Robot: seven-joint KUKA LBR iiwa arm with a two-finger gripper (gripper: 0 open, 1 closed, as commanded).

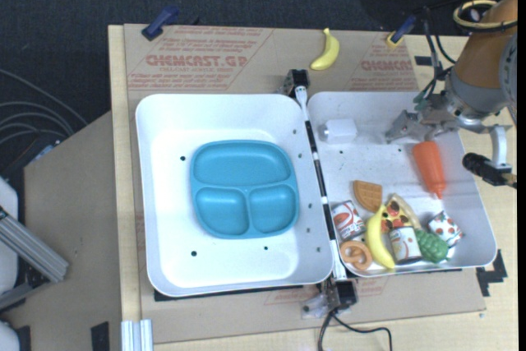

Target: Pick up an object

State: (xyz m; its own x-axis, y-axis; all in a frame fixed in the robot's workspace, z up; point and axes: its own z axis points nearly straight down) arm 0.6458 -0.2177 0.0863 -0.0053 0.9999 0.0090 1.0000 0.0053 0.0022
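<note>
My gripper (pixel 413 130) hangs over the back of the right bin (pixel 485 214), open, with nothing between its fingers. An orange carrot (pixel 429 167) lies just in front of it, its thick end near the fingertips. A small white block (pixel 339 129) rests to the gripper's left. At the bin's front lies a heap: a yellow banana (pixel 376 238), a red and white can (pixel 345 219), a brown cookie (pixel 368 195), a pretzel (pixel 356 253), a pizza slice (pixel 399 214) and a green broccoli piece (pixel 431 247).
The left bin (pixel 160 136) holds a blue divided plate (pixel 244 187). A second banana (pixel 325 52) lies on the bench behind the bins. Blue clamps (pixel 159 23) sit at the bench's back edge. The ridge (pixel 316 177) between the bins runs front to back.
</note>
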